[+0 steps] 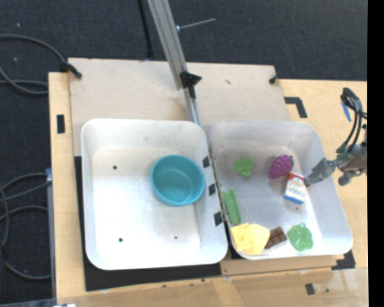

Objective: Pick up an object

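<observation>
My gripper (331, 174) hangs over the right rim of the right bin (320, 139), open, with nothing between its fingers. Just to its left lies a small white carton (295, 189) with red and blue print. A purple bunch of grapes (280, 165) and a small green piece (244, 166) sit further back. Along the bin's left wall lies a long green vegetable (231, 205). At the front are a yellow wedge (249, 238), a brown chocolate piece (276, 236) and a green leafy item (300, 236).
The left bin (102, 139) holds a teal bowl (177, 180). A metal pole (169, 34) slants up from the divide between the bins. Cables (353, 117) trail off the arm at the right edge.
</observation>
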`<move>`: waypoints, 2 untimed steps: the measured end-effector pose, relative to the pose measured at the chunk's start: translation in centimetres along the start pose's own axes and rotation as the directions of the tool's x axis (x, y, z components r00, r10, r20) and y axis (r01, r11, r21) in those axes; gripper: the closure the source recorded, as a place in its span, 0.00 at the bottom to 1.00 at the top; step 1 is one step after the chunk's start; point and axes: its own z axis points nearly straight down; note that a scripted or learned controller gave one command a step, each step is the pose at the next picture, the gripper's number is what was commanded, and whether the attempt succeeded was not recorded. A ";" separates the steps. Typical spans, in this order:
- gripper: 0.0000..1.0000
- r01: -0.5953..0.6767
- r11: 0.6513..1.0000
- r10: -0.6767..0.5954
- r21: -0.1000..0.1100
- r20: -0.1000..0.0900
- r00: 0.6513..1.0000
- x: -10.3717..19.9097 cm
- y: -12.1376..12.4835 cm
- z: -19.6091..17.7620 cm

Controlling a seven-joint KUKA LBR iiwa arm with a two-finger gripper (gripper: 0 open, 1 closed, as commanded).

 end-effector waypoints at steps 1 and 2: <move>0.00 0.000 1.000 0.000 0.000 0.000 1.000 0.0 0.0 0.0; 0.00 -0.004 1.000 0.004 0.006 0.002 1.000 0.0 0.2 4.2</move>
